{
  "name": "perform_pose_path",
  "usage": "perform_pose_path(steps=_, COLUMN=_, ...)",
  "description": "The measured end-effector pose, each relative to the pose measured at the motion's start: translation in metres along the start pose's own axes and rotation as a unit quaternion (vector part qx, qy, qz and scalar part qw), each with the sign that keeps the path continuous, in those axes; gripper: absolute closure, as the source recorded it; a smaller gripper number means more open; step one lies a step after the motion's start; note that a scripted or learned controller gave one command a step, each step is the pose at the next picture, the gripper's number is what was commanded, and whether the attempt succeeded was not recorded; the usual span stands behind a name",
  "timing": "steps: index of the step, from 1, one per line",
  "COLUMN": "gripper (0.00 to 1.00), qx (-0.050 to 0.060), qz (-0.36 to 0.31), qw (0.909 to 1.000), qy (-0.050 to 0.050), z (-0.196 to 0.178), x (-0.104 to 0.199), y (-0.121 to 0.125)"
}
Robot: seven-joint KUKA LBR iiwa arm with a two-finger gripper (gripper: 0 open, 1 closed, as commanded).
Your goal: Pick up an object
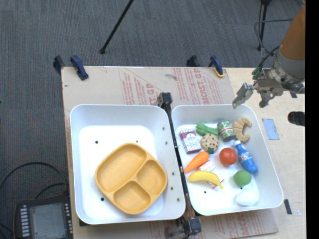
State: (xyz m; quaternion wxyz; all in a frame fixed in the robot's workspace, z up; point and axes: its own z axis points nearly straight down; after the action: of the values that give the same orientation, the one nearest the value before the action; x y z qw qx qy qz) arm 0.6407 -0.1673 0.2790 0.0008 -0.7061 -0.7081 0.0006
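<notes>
My gripper (254, 97) hangs above the far right corner of the right bin (271, 153), its two fingers spread open with nothing between them. Below it in that bin lie a croissant (242, 127), a green can (226, 130), a green pepper (206, 129), a cookie (209, 143), a small maroon box (189, 140), a carrot (197, 161), a tomato (228, 156), a blue bottle (245, 157), a banana (204, 177), a lime (242, 178) and a white egg-like piece (246, 197).
The left bin (84, 128) holds a yellow divided plate (131, 178). Blue clamps (79, 66) grip the board's far edge. A tripod leg (119, 21) stands behind the bench. A tablet (42, 219) lies on the floor at the lower left.
</notes>
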Motion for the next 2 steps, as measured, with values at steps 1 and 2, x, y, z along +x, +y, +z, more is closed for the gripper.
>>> perform_pose_path(steps=1, gripper=0.00, qx=0.001, qz=0.001, qw=1.0000, qy=0.001, z=0.101, x=-0.041, y=0.003)
perform_pose_path(steps=2, gripper=0.00, qx=-0.002, qz=0.000, qw=1.0000, qy=0.000, z=0.187, x=-0.010, y=0.006)
